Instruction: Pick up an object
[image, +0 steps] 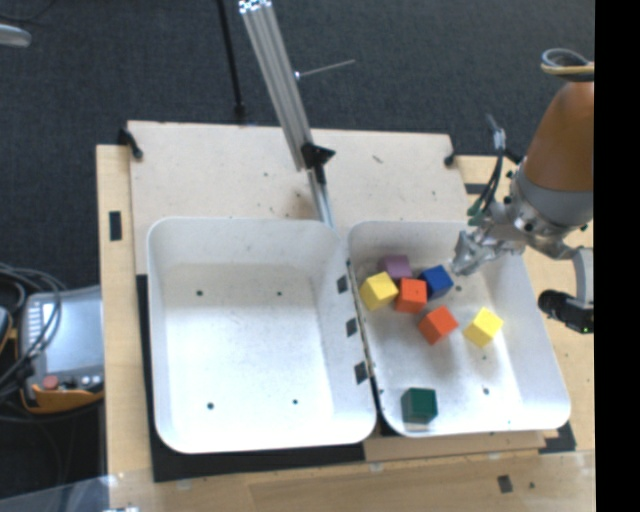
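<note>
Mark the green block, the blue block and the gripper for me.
green block (419, 404): camera view, on its top face.
blue block (436, 280): camera view, on its top face.
gripper (465, 262): camera view, at the fingertips, just right of the blue block.

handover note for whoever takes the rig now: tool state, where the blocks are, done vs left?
Tool: low over the right bin, beside the blue block; grip state unclear, nothing seen held.
Blocks, all in the right bin: purple, yellow, orange and blue clustered near the back; a second orange and second yellow mid-bin; green at the front.
Done: approach only.
Left: grasp a block and lift it.
</note>
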